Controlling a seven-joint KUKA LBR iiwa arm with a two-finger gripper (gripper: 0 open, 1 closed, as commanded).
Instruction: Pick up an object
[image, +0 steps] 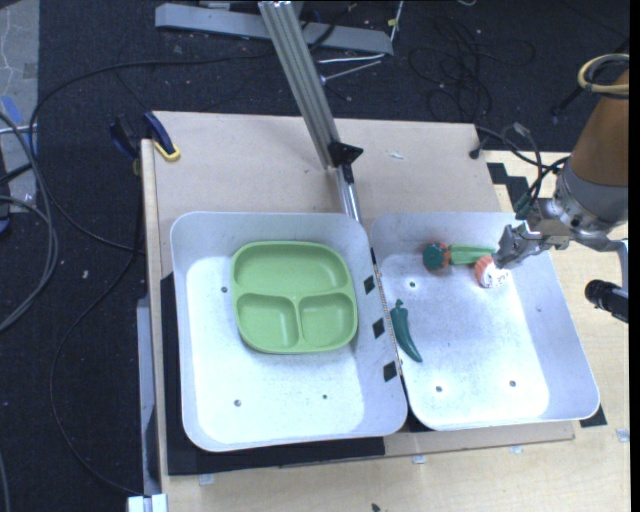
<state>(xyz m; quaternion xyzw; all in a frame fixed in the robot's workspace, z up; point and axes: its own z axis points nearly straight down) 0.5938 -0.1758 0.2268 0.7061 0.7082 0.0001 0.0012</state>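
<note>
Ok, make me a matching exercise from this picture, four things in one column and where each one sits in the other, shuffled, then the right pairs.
Things:
1. green plate
2. green pepper
3. red and white piece
4. blue and yellow clamp

Places:
A. bench's far left corner
B. right bin, far side, by the gripper
C. left bin
D. right bin, near its left wall

Pairs: 1-C, 2-D, 3-B, 4-A
</note>
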